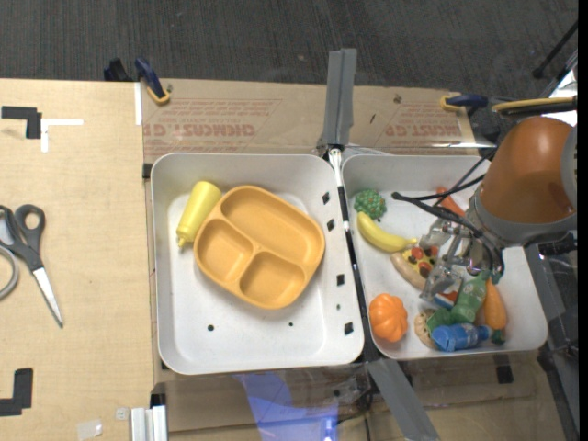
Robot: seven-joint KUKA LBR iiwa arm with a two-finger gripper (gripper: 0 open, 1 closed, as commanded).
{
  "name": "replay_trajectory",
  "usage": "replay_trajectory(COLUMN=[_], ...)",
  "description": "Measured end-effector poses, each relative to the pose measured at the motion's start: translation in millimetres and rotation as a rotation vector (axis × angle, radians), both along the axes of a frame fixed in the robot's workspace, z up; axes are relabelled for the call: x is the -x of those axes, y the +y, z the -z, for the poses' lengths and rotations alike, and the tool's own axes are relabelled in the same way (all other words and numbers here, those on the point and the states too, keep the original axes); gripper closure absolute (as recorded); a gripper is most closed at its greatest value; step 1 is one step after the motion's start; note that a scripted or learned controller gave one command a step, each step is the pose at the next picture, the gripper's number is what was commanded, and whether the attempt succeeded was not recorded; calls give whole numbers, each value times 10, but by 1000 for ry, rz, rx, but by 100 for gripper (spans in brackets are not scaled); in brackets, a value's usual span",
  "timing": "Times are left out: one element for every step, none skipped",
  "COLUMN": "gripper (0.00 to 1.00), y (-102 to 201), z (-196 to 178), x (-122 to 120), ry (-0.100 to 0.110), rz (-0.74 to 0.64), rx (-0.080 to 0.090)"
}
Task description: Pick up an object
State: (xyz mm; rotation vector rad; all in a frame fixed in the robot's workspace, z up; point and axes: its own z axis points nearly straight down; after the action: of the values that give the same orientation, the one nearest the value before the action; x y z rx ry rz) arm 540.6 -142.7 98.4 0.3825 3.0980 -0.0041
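My gripper (447,281) hangs low over the right bin (524,343), among a pile of toy food. Right under it lie a pizza slice (411,263) and a green bottle (469,299). A blue bottle (457,337) lies toward the bin's front and an orange carrot (494,308) to its right. A banana (379,235) and a broccoli (370,202) sit to the gripper's left, and an orange pumpkin (388,317) at the front left. The arm's orange band (528,182) covers the bin's back right part.
The left bin (184,338) holds an orange divided plate (260,244) with a yellow bottle (197,211) at its left side. Scissors (32,255) lie on the wooden bench far left. A grey divider bar (338,99) stands behind the bins.
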Motion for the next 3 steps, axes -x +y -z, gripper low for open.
replay_trajectory(gripper=[0,0,0], y=[-286,-210,-671], z=[38,57,55], x=[-891,-311,-13], ry=[15,16,16], rz=[-79,46,-44], rx=[-3,-5,-4])
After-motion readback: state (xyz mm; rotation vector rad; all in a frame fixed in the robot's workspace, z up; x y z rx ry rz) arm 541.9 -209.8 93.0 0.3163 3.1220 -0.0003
